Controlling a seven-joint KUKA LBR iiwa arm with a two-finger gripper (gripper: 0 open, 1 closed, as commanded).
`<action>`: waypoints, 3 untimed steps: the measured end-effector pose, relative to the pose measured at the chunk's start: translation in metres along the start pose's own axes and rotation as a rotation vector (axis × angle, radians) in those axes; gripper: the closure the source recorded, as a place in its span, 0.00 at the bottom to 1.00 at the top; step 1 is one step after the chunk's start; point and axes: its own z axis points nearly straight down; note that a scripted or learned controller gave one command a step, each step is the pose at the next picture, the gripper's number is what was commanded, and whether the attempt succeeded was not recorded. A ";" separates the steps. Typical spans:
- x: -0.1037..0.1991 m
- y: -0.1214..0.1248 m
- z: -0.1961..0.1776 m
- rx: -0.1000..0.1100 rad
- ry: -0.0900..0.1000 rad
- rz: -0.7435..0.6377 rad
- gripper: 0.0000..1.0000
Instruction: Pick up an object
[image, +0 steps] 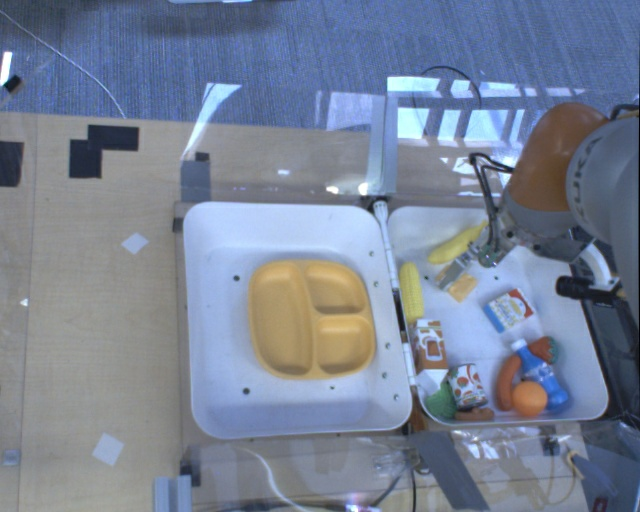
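Behind arm, right bin (590, 400) corner hidden, banana (455, 245) half-covered

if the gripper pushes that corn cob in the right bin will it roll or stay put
The corn cob looks round and long, so a sideways push would probably roll it. It lies along the bin's left wall, which likely stops it rolling that way. Its bumpy, plastic-looking surface may slip between fingers.

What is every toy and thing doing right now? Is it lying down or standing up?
Yellow divided plate: flat in the left bin.
Banana: lying down, beside the gripper.
Corn cob: lying along the right bin's left wall.
Blue bottle: lying on its side.
Orange: resting against the bottle.
Small can: tipped over.
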 end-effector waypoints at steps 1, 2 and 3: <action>0.017 0.022 0.000 0.009 0.002 -0.178 0.00; 0.017 0.033 -0.015 -0.012 -0.015 -0.189 1.00; 0.018 0.033 -0.015 -0.011 -0.011 -0.191 0.00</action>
